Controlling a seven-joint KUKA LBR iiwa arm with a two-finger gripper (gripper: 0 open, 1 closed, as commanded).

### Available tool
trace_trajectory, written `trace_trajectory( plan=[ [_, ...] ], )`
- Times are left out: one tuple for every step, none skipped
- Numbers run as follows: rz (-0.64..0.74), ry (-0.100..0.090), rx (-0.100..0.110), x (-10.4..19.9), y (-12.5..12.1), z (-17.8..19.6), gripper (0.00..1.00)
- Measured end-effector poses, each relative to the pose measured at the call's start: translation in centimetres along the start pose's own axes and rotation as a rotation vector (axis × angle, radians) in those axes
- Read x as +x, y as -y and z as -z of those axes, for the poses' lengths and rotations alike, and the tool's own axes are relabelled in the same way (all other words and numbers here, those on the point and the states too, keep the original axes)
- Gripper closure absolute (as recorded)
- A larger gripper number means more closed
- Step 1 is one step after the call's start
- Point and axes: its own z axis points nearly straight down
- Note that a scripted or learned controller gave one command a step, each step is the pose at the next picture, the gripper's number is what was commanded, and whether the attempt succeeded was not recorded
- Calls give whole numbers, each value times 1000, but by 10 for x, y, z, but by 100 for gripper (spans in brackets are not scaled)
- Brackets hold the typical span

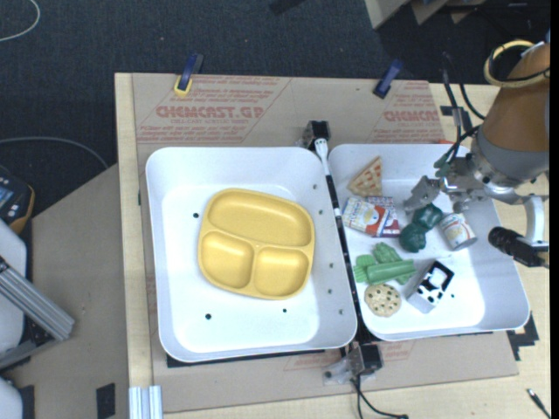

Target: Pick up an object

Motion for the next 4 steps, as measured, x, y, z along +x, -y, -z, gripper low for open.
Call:
trace_trajectory(
  plan=[
    [0, 0, 0, -3, 4, -44, 0],
    [0, 0, -8, -3, 2, -75, 0],
    [0, 2, -17, -3, -1, -61, 100],
    [2, 5, -15, -3, -10, 0, 100]
  ],
)
